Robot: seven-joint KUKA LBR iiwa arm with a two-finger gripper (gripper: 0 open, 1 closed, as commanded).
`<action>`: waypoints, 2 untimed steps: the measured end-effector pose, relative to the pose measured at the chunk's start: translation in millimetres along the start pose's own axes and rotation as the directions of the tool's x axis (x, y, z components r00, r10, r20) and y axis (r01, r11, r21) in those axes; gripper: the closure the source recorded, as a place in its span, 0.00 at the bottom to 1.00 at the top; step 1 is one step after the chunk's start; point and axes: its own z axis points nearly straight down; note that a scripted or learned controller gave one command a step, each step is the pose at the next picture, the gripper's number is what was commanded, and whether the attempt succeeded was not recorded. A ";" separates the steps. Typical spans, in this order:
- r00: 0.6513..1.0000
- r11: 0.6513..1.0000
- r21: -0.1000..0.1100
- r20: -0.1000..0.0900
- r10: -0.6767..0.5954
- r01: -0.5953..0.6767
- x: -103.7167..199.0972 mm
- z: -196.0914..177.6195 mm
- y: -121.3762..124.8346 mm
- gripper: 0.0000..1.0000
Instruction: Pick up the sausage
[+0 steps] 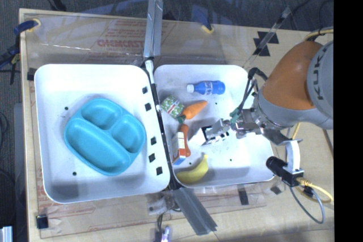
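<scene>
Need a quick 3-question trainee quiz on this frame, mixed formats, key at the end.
1. True or false: the blue divided plate lies in the same bin as the carrot.
2. Which item lies nearest the gripper? A) blue bottle B) sausage C) banana
3. Fill in: the banana rests against the right bin's ____ wall, the one nearest the camera.

Key:
1. False. The plate is in the left bin; the carrot is in the right bin.
2. B. The sausage lies just to the image-left of the gripper.
3. Front.
</scene>
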 end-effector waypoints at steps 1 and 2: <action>0.826 0.825 -0.028 0.016 -0.563 0.564 57.5 73.1 22.4 0.00; 0.675 0.675 -0.016 0.029 -0.737 0.737 58.3 89.4 92.5 0.00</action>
